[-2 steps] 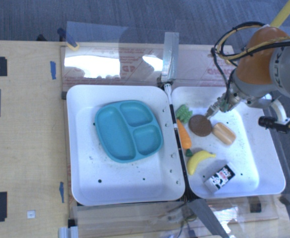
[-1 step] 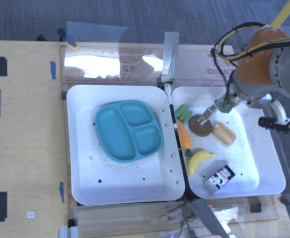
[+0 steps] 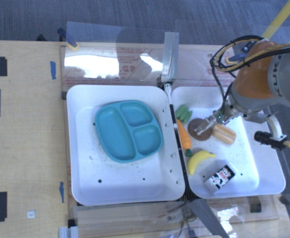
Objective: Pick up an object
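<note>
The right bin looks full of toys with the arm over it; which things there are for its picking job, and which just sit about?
For the job:
gripper
brown disc
bread roll
carrot
banana
green vegetable
black-and-white carton

Just about:
blue divided plate in the left bin
blue tape bits on the bench

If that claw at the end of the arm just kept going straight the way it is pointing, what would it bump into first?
Most likely the brown round piece: the gripper points down and left, right over it. Depth is hard to judge from above, so it may already be touching. Beyond it lies the carrot.
</note>
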`<state>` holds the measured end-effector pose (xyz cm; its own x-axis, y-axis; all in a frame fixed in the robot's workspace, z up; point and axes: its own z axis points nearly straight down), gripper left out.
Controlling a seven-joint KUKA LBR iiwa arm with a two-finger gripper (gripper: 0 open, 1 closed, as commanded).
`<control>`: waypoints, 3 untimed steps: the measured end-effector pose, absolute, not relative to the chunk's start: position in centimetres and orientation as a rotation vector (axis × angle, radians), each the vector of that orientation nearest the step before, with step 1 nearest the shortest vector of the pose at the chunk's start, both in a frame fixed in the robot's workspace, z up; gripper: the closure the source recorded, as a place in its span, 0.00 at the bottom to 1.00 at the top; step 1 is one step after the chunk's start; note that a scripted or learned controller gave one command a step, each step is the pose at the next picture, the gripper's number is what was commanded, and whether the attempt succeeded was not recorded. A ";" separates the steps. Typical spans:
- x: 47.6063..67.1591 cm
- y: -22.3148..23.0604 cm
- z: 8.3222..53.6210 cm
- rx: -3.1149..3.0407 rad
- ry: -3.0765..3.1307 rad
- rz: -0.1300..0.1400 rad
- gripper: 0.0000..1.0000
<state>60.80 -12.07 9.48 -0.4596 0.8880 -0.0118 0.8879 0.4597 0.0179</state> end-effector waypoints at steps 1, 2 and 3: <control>59.1 -10.1 9.5 1.514 2.730 0.011 0.00; 58.2 -10.4 9.5 1.488 2.743 0.015 0.00; 59.0 -10.6 9.3 1.468 2.764 0.011 0.00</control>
<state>59.02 -10.59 9.30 -0.5598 0.8286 -0.0075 0.8285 0.5599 0.0122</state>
